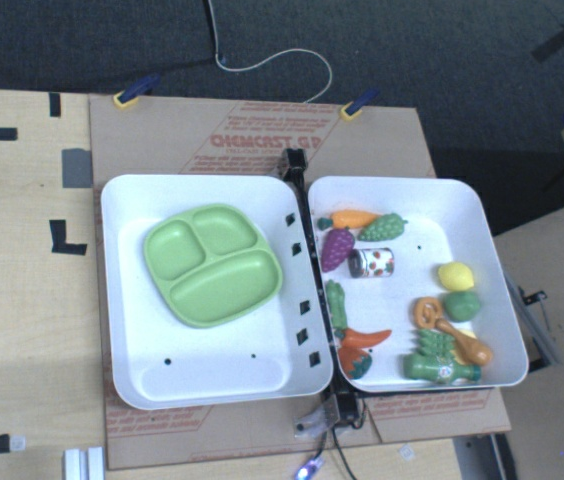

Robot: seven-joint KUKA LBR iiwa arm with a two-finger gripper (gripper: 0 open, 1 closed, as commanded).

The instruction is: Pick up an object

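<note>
While the pincer's state cannot be told, red lettering on the cardboard sheet (262,133) seems to read "CHEMCAST GP".

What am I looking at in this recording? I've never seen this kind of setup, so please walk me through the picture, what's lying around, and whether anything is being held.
This is a single picture from a camera fixed above a workbench, looking down at a slant. The bench is a cardboard sheet bearing two shallow white bins side by side. The left bin holds a green divided plate with three compartments. The right bin holds small toy foods: an orange carrot, purple grapes, a small can, a yellow lemon, a green ball-like fruit and several more green and orange pieces along the bin's near and left sides. The job is for a robot arm to come in from the right and pick up one object. At this moment every toy lies loose in the bin; nothing is being held.
</note>
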